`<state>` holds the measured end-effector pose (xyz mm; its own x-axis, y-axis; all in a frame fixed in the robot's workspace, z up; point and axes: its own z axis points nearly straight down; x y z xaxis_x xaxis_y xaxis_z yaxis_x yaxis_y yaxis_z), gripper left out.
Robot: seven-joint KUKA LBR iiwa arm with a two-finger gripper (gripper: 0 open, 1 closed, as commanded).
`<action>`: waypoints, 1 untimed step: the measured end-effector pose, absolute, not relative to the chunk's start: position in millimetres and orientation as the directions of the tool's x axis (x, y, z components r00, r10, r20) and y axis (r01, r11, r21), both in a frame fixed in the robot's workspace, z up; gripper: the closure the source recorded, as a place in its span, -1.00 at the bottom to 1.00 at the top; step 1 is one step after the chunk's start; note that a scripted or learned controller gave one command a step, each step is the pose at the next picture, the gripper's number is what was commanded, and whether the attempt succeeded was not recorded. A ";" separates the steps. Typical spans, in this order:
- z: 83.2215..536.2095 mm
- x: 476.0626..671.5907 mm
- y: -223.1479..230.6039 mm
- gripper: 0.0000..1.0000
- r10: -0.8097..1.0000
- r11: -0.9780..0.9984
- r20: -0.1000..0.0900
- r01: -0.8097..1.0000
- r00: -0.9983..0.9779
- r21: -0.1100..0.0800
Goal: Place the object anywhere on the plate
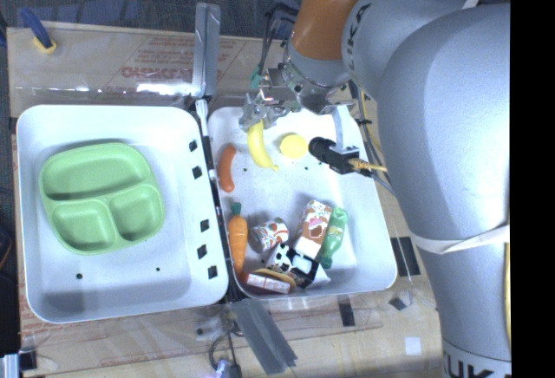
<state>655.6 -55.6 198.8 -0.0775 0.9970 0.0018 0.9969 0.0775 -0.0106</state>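
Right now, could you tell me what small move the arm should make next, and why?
Probably a short descent onto the banana: the tool sits right at its upper end in the right bin, and the green plate in the left bin bears nothing from the task yet.

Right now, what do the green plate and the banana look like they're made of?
The green plate looks like moulded plastic: one even matte green, rounded compartments, soft sheen. The banana looks like a plastic toy: uniformly bright yellow, smooth, no blemishes. Neither can be confirmed by sight alone.
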 end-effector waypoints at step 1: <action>254.4 603.4 8.2 1.00 0.974 0.229 0.001 0.973 -0.229 -0.008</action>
